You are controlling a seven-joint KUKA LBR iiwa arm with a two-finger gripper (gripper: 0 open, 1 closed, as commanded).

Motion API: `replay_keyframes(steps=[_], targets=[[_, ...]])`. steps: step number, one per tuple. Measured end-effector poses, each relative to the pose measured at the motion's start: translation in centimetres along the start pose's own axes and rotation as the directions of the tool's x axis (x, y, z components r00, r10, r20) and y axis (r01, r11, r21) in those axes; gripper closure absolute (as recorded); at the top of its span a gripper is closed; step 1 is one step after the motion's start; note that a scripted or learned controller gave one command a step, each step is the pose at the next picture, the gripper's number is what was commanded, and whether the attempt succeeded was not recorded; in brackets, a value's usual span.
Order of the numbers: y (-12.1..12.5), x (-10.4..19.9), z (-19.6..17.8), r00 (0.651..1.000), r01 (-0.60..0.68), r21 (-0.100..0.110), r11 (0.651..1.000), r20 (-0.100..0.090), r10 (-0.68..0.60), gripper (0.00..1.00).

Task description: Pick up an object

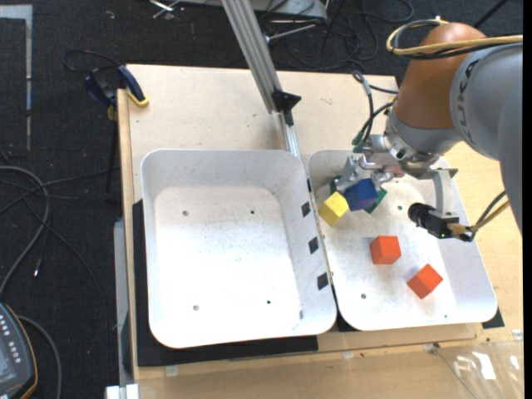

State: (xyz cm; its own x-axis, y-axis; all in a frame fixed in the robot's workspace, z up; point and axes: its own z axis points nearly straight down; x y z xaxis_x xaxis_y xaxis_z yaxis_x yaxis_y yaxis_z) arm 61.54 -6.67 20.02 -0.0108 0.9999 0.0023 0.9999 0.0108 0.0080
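My gripper (363, 175) hangs low over the back left part of the right bin (465, 302), under the grey arm with its orange band. Right beneath it is a blue block (362, 196), tilted, with a green piece (381, 198) showing at its right edge. Whether the gripper touches the blue block I cannot tell. A yellow block (333, 209) lies against the blue one on its left, close to the bin's left wall. Two orange blocks rest further forward in the same bin, one (385, 249) at the middle and one (425, 280) nearer the front right.
The left bin (166, 173) stands beside the right one, their walls meeting at a ridge with black markers (314, 243). A slanted metal rail (253, 44) rises behind the bins. A black part on the arm (432, 219) juts out over the right bin.
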Motion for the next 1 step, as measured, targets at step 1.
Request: replay_keyframes(steps=[1], targets=[[-0.40,7.92,0.57,1.000,-0.001,0.010,1.000,-0.001,0.001,1.00]])
